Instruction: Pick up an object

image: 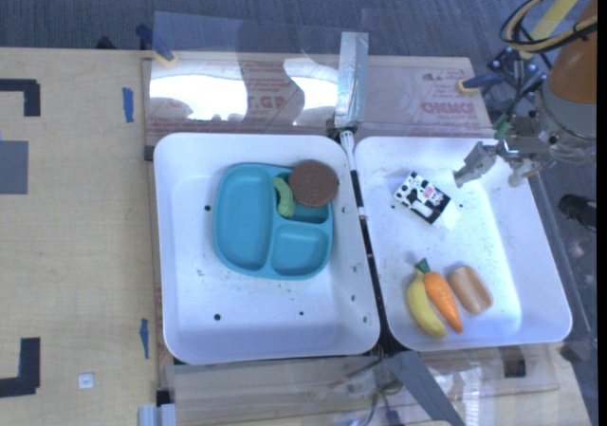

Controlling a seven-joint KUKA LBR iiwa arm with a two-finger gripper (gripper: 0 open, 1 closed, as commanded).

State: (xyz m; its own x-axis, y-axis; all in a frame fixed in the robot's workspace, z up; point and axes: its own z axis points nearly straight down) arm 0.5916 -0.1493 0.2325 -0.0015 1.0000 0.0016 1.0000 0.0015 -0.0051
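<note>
1. We see two shallow white bins side by side on the wooden counter [66, 225]: the left bin [180, 310] and the right bin [531, 310], their inner walls touching along the middle.
2. The left bin holds a blue divided tray [248, 225]. A round brown patty [313, 184] lies on the tray's upper right corner, overlapping its rim. A small green piece [284, 196] sits just beside the patty, on its left, inside the tray.
3. The right bin holds four things. A small black-and-white patterned box [421, 197] lies tilted in the upper middle, apart from the rest.
4. Low in the same bin, three toy foods lie together: a yellow banana [422, 308], an orange carrot [441, 301] touching it and partly over it, and a tan bun-like roll [469, 288] just beside the carrot on the right.
5. The arm enters from the right, orange band visible at the frame's edge. The gripper [499, 166] hangs over the upper right corner of the right bin.
6. We read the fingers [472, 165] as spread apart, with nothing between them. One points toward the patterned box, the other sits near the bin's right wall.
7. The gripper is near the patterned box but not touching it; the banana, carrot and roll lie well apart from it.
8. A clear panel with glare stands behind both bins.
</note>
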